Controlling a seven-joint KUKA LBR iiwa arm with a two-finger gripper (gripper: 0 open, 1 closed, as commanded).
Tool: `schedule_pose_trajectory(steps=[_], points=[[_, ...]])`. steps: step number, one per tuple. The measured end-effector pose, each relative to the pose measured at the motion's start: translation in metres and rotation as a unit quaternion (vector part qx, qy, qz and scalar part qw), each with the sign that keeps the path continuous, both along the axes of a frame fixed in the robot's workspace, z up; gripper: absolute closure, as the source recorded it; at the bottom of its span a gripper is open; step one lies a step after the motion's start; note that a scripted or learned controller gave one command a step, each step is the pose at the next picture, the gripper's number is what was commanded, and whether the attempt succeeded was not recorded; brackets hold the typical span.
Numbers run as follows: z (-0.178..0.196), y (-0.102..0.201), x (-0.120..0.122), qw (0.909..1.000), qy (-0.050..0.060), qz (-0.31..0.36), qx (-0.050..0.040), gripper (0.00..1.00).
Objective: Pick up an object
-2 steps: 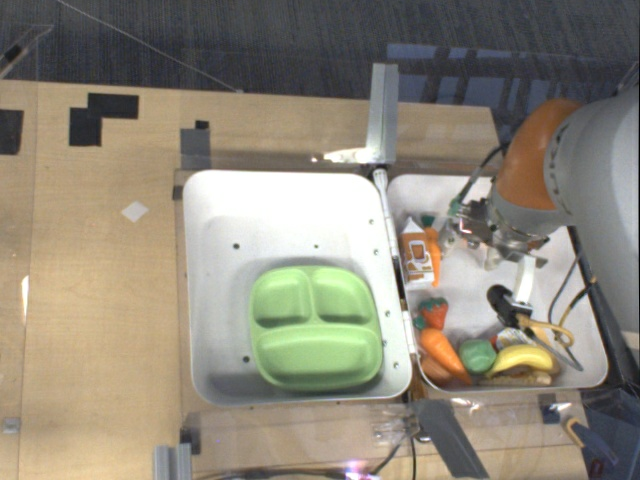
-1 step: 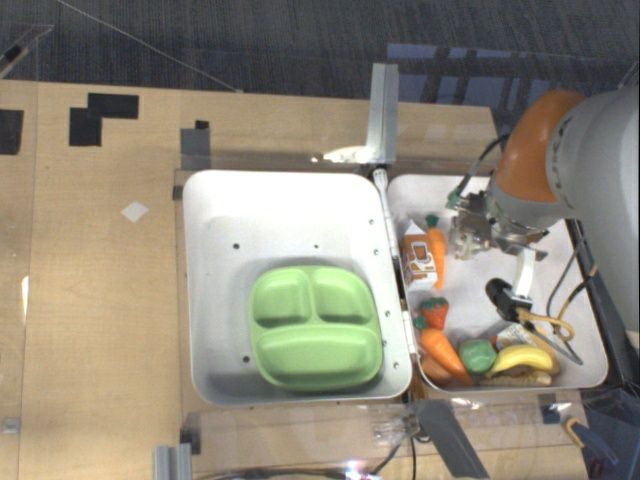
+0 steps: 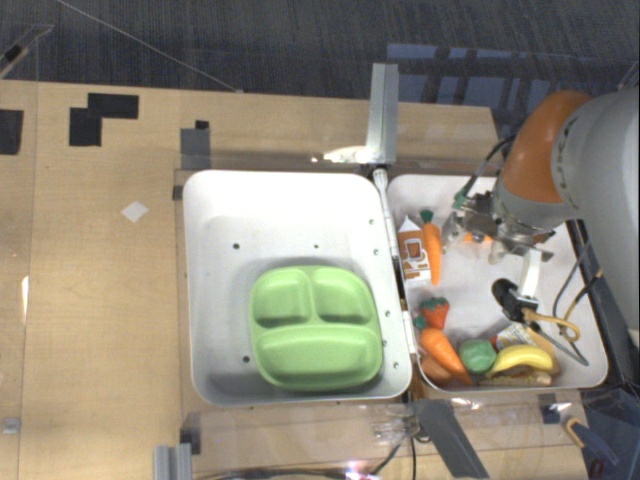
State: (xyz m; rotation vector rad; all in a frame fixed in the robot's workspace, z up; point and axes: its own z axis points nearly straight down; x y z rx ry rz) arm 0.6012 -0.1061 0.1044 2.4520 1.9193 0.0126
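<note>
Two shallow white bins are carried side by side on the worktop [image 3: 90, 298]. The left bin [image 3: 215, 218] is taken up largely by a green divided tray [image 3: 315, 328], lying flat toward its near side. The right bin [image 3: 590, 363] is reached into by the grey arm [image 3: 600, 158] from the right, its orange band [image 3: 530, 158] seen above the wrist. The fingers [image 3: 505, 236] are hung over the bin's upper middle, above bare white floor; how far they are parted cannot be told, and nothing is seen between them.

No single object is named by the task, so the nearest candidate is judged to be the upright carrot [image 3: 431, 251], set just to the fingers' left beside a small carton [image 3: 412, 252] against the dividing wall. Its long axis is run from far to near, so a grip across its width would be called for. Nearer the camera, a cluster is gathered in the bin's near corner: a second carrot [image 3: 440, 348], a banana [image 3: 522, 361], a green lump [image 3: 478, 355] and a strawberry [image 3: 434, 313], pressed closely together and likely harder to single out.
</note>
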Motion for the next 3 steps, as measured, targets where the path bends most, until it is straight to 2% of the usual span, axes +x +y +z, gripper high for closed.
schedule_pose_trajectory(steps=[1,2,3], points=[[0.028,0.006,0.043,0.9978,0.006,0.067,0.0,0.0],[-0.005,-0.018,0.044,0.9965,-0.003,0.083,0.0042,0.0],[-0.014,-0.048,0.014,0.9962,0.006,0.087,0.0061,0.0]])
